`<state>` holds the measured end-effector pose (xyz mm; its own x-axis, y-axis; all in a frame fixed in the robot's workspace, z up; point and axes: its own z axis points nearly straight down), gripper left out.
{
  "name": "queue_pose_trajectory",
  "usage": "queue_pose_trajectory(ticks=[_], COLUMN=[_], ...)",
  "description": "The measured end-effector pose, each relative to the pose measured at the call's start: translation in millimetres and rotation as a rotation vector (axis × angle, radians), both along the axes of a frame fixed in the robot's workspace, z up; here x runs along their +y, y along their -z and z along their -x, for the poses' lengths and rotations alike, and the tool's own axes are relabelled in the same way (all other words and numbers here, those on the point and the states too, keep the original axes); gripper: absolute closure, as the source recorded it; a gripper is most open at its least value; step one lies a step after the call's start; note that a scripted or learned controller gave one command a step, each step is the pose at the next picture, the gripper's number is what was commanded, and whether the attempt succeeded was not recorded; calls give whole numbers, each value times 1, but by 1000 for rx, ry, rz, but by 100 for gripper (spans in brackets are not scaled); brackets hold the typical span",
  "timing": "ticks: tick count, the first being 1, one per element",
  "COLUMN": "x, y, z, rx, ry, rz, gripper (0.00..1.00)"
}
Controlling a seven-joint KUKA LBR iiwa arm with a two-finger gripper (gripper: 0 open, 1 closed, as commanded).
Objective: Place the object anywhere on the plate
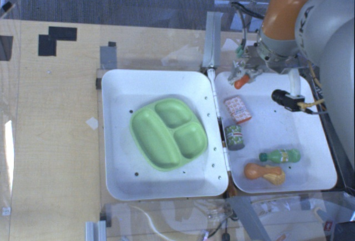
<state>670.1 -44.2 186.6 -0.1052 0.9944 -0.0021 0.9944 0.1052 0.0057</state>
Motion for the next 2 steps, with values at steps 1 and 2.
queue_pose_trajectory(ticks=[1, 2], x=[49, 126], y=[1, -3], z=[42, 114], rx=[0, 1], ry=[-445, -419], rz=[0, -1], gripper=[100, 100])
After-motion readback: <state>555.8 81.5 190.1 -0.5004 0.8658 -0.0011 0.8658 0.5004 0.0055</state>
